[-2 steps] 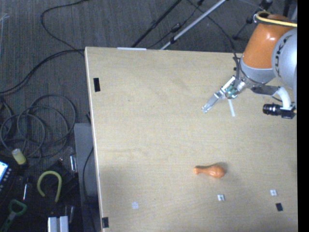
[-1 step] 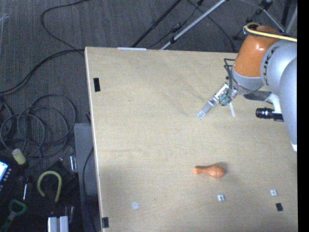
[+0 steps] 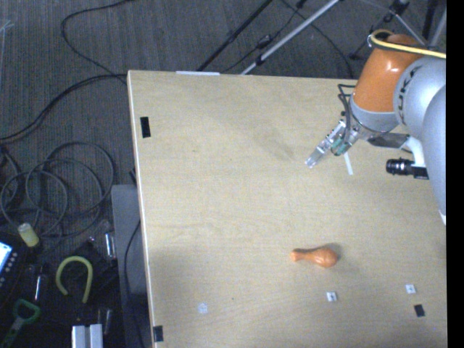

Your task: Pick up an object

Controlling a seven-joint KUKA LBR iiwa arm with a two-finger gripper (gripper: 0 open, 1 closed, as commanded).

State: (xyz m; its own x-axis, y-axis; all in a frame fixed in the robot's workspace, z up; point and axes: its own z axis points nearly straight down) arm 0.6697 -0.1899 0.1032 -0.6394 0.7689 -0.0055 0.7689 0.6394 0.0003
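Floor, far left: coiled black cables [image 3: 58, 187]; a green hook-shaped item [image 3: 75, 274] below them. Bench [image 3: 217, 194]: pale wood surface, black tab [image 3: 145, 127] near its left edge. Orange object [image 3: 316, 256]: pear-shaped, possibly a small gourd, lying on its side at lower centre, untouched. Gripper [image 3: 328, 149]: above the bench at upper right, well apart from the object, nothing between its fingers; finger spacing cannot be told. Arm [image 3: 406, 93]: grey, orange band.

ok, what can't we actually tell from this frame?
- Pincer, camera view: small and blurred, so its opening can't be read.
- Arm: cut off by the right edge; its base is out of frame.
- Orange object: too small to identify; pear-like shape, narrow end pointing left.
- Small marks on the bench: too tiny to identify.
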